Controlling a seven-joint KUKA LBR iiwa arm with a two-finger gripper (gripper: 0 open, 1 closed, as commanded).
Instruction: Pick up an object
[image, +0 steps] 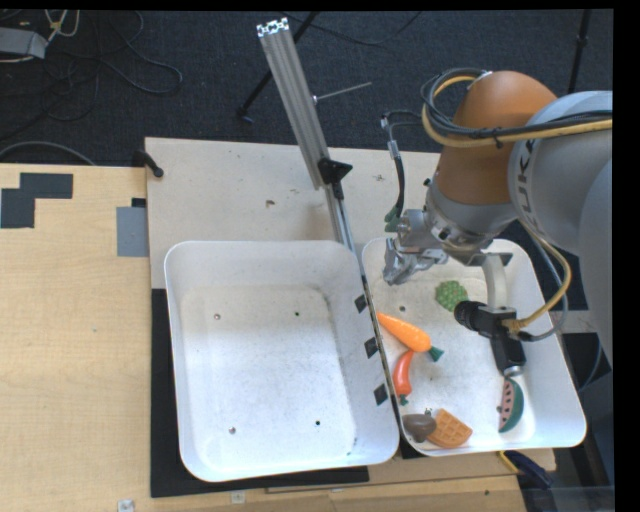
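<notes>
Right now the gripper (402, 262) hangs over the far left corner of the right bin (465, 385), close to the wall it shares with the left bin (260, 360). I cannot tell from this slant whether it is spread or closed, and I see nothing held in it. Bare white floor lies under it. The green broccoli floret (451, 294) sits near it on the arm's side, and the toy carrot (404, 331) lies below it in the view, tight against the shared wall. A red chili pepper (402, 374) lies just beyond the carrot along that same wall. A waffle piece (450, 431) touches a brown lump (419, 427) that I cannot identify, both at the near rim. The watermelon slice (511, 405) lies close to the right rim. A slanted aluminium post (298, 110) comes down to the shared wall just beside the gripper. The arm (560, 170) covers the bin's far right corner, and the lettering on its casing is cut off, so I cannot read it.
</notes>
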